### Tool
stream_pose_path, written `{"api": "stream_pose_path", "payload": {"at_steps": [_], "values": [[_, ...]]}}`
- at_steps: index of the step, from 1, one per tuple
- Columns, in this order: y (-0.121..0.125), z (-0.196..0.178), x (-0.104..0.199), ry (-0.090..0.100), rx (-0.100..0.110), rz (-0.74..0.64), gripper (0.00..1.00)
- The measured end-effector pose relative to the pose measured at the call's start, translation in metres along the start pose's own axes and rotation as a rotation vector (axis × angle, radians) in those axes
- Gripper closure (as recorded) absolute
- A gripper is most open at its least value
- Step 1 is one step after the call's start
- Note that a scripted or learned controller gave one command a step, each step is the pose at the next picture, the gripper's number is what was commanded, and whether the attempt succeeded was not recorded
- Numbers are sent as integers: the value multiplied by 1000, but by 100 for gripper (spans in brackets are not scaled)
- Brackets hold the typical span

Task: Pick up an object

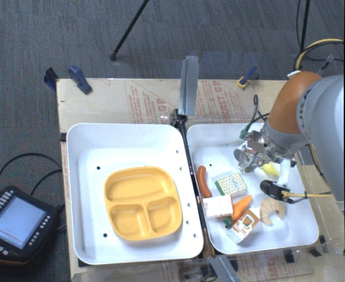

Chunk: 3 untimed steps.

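While hovering over the right bin [304, 231], gripper [250, 157] state impossible to tell; sausage [203, 181] lying near the divider, looking light, firm, slippery; gripping best across the middle.

Red print on cardboard sheet [143, 101] under bins, unreadable.
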State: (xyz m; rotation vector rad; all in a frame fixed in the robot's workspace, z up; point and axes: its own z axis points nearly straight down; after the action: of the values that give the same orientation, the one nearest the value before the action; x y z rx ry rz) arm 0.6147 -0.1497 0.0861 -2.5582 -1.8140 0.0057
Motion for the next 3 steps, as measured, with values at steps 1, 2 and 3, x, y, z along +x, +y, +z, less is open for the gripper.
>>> {"api": "stream_pose_path", "payload": {"at_steps": [1,2,3], "values": [[0,0,0,0,0,-1,0],[-41,0,46,0,-1,-26,0],[-62,0,28,0,-1,-83,0]]}}
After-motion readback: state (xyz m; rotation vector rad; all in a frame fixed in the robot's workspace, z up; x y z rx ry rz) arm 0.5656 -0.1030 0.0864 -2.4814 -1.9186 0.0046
